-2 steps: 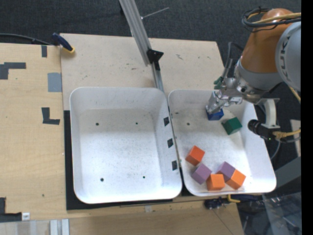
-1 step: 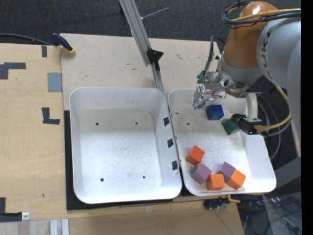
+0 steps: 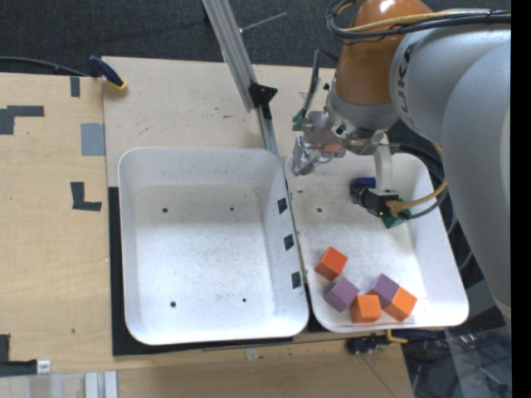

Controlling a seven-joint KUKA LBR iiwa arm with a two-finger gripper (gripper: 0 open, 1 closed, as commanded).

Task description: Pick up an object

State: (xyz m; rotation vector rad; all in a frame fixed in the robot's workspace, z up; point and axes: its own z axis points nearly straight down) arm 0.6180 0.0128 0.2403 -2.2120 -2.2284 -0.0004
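pale wooden counter point(image 3: 50, 222), two white bins, end effector point(image 3: 309, 157) at twelve o'clock of the right bin point(image 3: 431, 222), grip state unreadable; cubes cluster at six, lone orange cube point(image 3: 332, 264) looks light, rigid—pinch flat sides.

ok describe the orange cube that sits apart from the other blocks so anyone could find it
Look in the right-hand bin, toward its near end where the blocks lie. The orange cube sits alone, just above and left of the huddle of two purple and two orange blocks, touching none of them.
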